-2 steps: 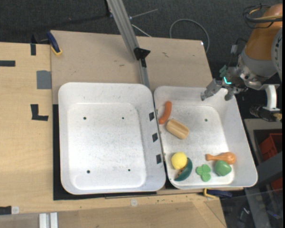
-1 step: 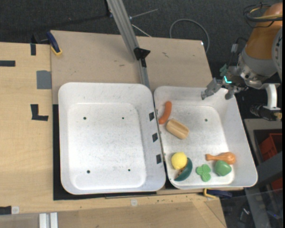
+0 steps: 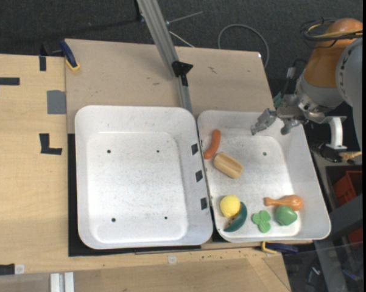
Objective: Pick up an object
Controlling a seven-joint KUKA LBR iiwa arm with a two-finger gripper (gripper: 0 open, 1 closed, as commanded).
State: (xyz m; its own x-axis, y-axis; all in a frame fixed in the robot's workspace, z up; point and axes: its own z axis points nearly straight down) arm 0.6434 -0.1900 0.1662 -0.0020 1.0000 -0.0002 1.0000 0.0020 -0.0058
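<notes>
My gripper (image 3: 273,124) hovers over the far right corner of the right bin (image 3: 304,163), fingers spread open with nothing between them. In that bin lie an orange sausage (image 3: 212,143) and a tan bread roll (image 3: 228,165) near the left wall, well left of the gripper. Along the near edge sit a yellow lemon (image 3: 229,205) on a dark green piece (image 3: 238,219), a small green leafy piece (image 3: 262,220), a green pepper (image 3: 285,216) and an orange drumstick (image 3: 284,202).
The left bin (image 3: 134,175) sits beside the right one, with black clips (image 3: 199,175) along the shared wall. A slanted metal rail (image 3: 164,41) crosses the bench behind the bins. A blue and yellow clamp (image 3: 69,56) is at the far left.
</notes>
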